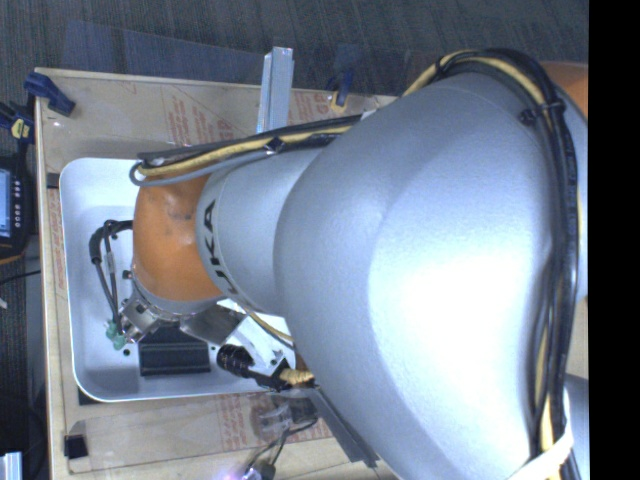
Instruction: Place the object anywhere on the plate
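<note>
A: Position now?

B: Low in the left bin (pixel 80 228), lower left of the frame. Gripper (pixel 165 353) down near the bin floor, just below the orange band (pixel 170 238).

A: Open or closed?

B: Cannot tell; masked from above.

A: Object? Plate?

B: Whereabouts of both: cannot tell. Probably under the arm (pixel 420 248), spread over most of the frame.

A: Step in hand?

B: Judging by the low pose, a pick or a set-down inside that bin.

A: Doing it well?

B: Travel straight up or down, slowly; no sideways drag along the bin floor. Stay off the bin's lower wall, close by. Mind the cable (pixel 230 148) stretched across the upper left, above the surface (pixel 150 108). Confirm a real hold before heading for the plate.
</note>
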`<state>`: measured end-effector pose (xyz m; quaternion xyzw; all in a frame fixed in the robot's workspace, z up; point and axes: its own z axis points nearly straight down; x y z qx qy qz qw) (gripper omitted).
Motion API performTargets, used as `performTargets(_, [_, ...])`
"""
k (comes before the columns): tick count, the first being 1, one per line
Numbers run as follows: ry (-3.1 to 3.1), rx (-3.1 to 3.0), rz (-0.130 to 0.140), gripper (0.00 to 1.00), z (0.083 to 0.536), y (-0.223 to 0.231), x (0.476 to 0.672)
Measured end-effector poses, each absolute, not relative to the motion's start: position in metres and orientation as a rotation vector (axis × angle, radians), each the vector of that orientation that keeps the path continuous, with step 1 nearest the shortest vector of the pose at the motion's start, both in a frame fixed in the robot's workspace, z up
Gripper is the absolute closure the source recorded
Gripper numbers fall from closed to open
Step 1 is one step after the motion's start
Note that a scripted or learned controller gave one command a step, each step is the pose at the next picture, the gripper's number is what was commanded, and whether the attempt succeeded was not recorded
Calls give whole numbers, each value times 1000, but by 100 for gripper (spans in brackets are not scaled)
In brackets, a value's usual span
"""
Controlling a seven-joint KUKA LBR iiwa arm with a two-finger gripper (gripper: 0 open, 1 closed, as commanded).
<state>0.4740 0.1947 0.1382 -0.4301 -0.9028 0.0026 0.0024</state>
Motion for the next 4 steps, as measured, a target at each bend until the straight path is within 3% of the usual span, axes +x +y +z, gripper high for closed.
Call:
performTargets(1, [-2824, -1374, -1, 100, 237, 177, 477])
performTargets(2, [-2712, -1580, 4, 100, 91, 174, 475])
performTargets(3, [-2754, -1512, -2, 100, 260, 112, 477])
performTargets(4, [-2743, -1521, 9, 100, 116, 188, 474])
